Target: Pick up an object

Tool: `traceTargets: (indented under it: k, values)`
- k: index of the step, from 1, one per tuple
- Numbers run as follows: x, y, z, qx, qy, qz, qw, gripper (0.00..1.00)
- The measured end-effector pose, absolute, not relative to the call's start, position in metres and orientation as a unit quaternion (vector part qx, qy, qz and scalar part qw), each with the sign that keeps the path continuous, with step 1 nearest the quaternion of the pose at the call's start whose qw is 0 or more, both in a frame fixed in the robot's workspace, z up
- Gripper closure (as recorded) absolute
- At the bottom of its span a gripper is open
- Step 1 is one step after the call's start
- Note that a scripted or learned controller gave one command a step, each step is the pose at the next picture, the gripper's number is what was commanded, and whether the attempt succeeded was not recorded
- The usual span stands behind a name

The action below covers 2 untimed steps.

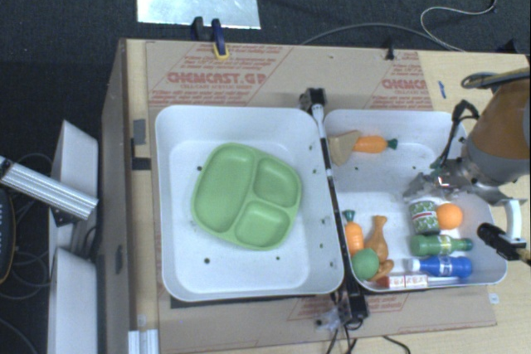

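Hovering gripper (438,178) crowds can (423,215) near bin's right wall (500,257).

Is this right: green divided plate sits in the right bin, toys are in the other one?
Not quite. The camera view shows the green divided plate in the left bin, not the right. The toys, such as the carrot and the blue bottle, are in the right bin, with the arm reaching in above them.

A robotics lab was indicated: two white bins (178,178) were fixed on a cardboard-covered surface (274,70), cables (465,12) were trailed over dark carpet (66,4), and toy food (372,144) was laid out.
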State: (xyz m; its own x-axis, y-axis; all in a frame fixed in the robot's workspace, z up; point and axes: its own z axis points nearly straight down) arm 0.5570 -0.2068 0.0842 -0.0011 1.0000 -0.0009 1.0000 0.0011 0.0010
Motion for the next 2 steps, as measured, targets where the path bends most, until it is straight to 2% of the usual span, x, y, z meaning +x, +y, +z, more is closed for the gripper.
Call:
traceTargets:
  k: [1, 2]
  values:
    - [0.558, -0.207, 0.085, 0.707, 0.707, 0.0005, 0.001, 0.0]
    - [0.559, -0.207, 0.095, 0.706, 0.708, 0.0012, 0.002, 1.0]
